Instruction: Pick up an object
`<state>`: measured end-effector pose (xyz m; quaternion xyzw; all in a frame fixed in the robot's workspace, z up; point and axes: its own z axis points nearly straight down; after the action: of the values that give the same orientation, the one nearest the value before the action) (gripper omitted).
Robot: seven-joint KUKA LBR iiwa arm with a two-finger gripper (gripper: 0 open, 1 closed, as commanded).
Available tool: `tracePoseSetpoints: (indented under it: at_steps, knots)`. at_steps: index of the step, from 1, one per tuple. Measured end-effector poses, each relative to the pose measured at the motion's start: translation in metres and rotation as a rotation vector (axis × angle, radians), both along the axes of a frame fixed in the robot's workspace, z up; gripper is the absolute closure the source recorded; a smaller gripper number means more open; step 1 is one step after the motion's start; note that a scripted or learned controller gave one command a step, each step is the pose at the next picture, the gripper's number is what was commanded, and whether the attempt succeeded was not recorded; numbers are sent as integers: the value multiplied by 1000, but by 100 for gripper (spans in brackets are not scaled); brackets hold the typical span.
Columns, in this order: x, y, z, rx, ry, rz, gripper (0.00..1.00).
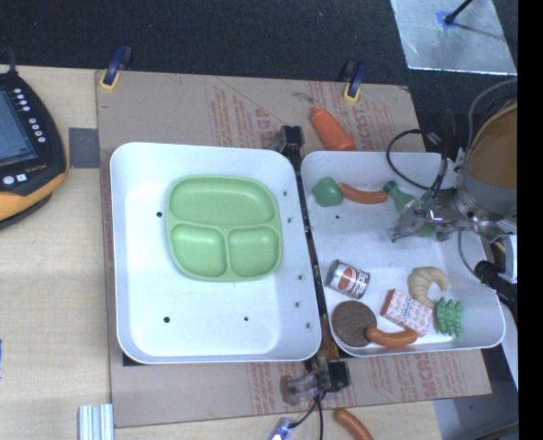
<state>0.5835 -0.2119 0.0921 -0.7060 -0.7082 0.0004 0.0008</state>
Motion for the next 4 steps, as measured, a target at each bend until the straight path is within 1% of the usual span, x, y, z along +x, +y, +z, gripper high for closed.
tracePoseSetpoints:
  at_steps: [1, 2, 3, 4]
  knots:
    - [73, 40, 0, 0, 1, 1, 0]
    - [4, 94, -1, -1, 3, 1, 0]
    - [61, 105, 0, 0, 3, 0, 0]
    - [72, 9, 88, -1, -1, -1, 0]
